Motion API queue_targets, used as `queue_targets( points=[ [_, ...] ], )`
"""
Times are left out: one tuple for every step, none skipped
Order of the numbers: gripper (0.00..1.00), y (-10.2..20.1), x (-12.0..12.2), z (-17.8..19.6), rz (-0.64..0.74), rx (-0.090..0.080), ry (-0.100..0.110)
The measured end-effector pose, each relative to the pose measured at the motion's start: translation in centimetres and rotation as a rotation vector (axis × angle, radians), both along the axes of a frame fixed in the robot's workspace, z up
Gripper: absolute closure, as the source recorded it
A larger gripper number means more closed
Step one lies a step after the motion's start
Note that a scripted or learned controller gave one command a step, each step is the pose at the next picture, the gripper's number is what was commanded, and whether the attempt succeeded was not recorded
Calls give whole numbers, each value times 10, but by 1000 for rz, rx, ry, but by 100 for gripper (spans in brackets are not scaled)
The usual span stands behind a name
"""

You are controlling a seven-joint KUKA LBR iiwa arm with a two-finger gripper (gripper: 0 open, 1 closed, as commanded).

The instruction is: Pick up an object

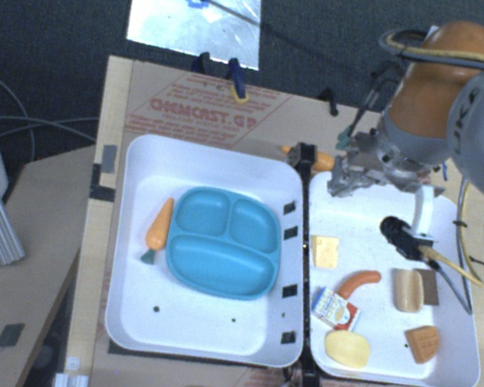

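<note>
1. We see the end effector (348, 181) above the far left corner of the right bin (449, 359), close to the divide between the two bins.
2. We cannot tell whether it is wide or narrow, and we see nothing held in it.
3. The things to pick lie loose in the right bin, nearer the camera than the end effector: a yellow cheese slice (325, 251) by the left wall, an orange sausage (360, 283) just beside it, and a red-and-white packet (336, 309) touching the sausage's lower end.
4. A pale yellow lump (347, 348) sits at the near edge, with a tan block (408, 289) and a brown bread piece (422, 343) to the right.
5. The left bin (145, 189) holds a blue divided plate (222, 242) with a carrot (159, 224) beside its left edge.
</note>
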State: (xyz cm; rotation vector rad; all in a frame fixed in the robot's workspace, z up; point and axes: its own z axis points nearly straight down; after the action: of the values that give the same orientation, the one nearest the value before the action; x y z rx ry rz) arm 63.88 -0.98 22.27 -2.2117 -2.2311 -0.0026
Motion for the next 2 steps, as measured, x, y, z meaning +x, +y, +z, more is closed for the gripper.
queue_targets(
  points=[
    [100, 36, -7, -6, 0, 0, 0],
    [100, 39, -2, -6, -3, -1, -1]
  ],
)
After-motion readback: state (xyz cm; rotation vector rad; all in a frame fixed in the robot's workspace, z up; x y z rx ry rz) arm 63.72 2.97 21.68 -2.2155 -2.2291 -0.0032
